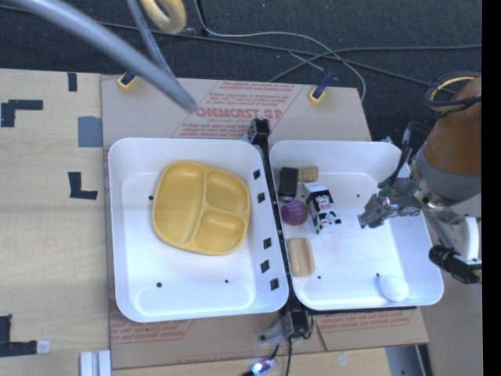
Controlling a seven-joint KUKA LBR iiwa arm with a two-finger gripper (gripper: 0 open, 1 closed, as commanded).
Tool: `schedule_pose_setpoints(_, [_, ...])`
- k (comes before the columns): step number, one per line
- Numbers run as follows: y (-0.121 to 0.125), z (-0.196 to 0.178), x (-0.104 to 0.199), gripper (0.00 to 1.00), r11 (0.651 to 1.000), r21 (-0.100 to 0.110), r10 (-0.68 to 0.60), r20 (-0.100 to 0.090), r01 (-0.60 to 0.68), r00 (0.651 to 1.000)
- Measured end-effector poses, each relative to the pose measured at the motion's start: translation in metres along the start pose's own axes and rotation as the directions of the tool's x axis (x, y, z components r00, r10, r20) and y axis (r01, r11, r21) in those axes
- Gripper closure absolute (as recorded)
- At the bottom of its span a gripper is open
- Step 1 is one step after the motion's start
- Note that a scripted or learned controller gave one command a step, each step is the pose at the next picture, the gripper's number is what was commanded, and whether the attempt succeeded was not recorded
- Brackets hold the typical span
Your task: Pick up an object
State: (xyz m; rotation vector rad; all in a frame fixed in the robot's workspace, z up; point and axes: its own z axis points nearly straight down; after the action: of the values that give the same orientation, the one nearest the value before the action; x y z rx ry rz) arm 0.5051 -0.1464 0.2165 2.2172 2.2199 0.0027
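Yellow plate (202, 207): lies in the left bin (125, 233), filling its middle.
Right bin (356, 288): black block (288, 182), purple ball (293, 211) and small box (322, 208) near its left edge; tan block (300, 257) below them; white lump (392, 287) by the front right corner.
Gripper (373, 215): over the right bin's right side, nothing between its fingers; how wide they stand, I cannot tell.

You see the gripper (374, 215) low over the right bin (407, 284), well right of its small items. A yellow divided plate (201, 207) lies in the left bin (129, 233).
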Motion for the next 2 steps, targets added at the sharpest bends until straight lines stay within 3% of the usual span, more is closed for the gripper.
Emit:
schedule_pose_setpoints(1, [0.000, 0.010, 0.000, 1.00, 1.000, 0.007, 0.001, -0.001, -0.001, 1.000])
schedule_pose_setpoints(2, [0.018, 0.018, 0.052, 1.00, 1.000, 0.006, -0.005, -0.003, 0.005, 1.000])
